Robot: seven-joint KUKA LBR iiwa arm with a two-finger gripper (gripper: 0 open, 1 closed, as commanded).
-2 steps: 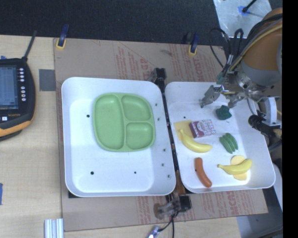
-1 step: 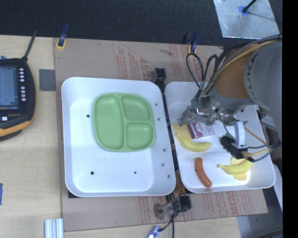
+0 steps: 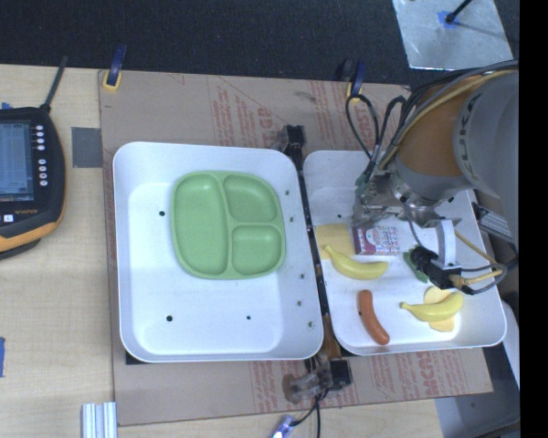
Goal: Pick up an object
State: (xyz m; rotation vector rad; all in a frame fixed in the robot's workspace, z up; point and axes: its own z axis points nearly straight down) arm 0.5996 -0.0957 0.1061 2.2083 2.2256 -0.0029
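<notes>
The right bin [image 3: 347,336] holds a red-and-white packet [image 3: 376,240], a yellow banana [image 3: 354,265] just below it, a red sausage [image 3: 373,317] and a second banana [image 3: 436,307] near the right side. A pale yellow piece [image 3: 331,235] lies at the bin's left edge. My gripper [image 3: 381,215] hangs low over the packet, its body hiding the packet's upper part. The grey arm with its orange band [image 3: 438,135] covers the bin's upper right.
The left bin [image 3: 146,327] carries a green divided plate [image 3: 228,224]. A teach pendant [image 3: 14,181] lies at the far left of the bench. Black cables [image 3: 438,267] trail from the wrist over the right bin. Clamps sit between the bins at top and bottom.
</notes>
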